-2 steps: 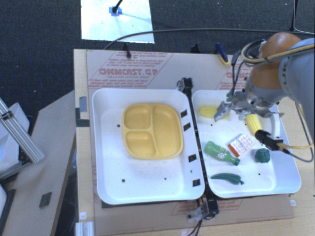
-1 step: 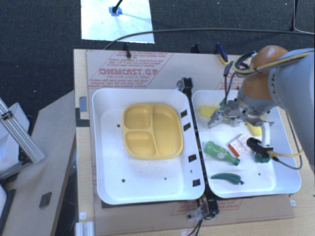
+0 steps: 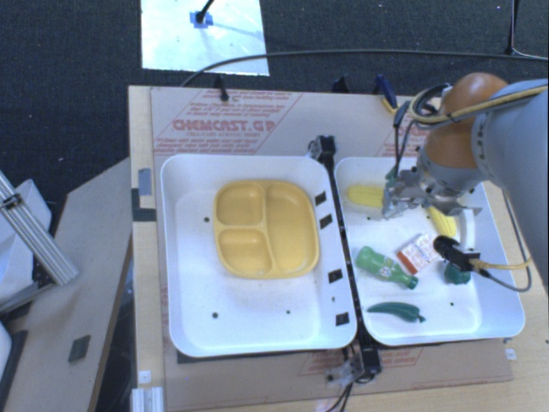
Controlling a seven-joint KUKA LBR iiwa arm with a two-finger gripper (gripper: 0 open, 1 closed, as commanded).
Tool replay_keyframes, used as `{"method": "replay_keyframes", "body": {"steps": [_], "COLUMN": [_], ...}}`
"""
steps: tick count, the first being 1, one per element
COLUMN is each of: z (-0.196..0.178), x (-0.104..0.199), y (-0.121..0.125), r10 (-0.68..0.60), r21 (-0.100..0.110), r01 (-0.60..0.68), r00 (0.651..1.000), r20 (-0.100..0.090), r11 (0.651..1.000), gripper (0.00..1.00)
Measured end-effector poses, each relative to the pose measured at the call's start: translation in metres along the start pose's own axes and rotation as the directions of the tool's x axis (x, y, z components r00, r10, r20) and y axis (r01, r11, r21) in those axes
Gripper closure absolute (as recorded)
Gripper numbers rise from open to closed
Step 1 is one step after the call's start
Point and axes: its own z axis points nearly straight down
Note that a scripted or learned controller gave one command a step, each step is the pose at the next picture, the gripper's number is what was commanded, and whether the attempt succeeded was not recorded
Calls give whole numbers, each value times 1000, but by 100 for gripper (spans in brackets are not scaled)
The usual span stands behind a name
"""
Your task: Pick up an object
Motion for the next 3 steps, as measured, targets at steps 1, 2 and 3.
{"method": "replay_keyframes", "body": {"steps": [1, 2, 3], "z": [-43, -93, -148], "x": [2, -7, -8], "y": [3, 6, 8], "r10": [-2, 0, -3], "r21": [0, -3, -4], "r01": [2, 0, 3], "r00": [1000, 1000, 1000], "r20": [0, 1, 1], "r11": [1000, 1000, 1000], "gripper": [100, 100, 100]}}
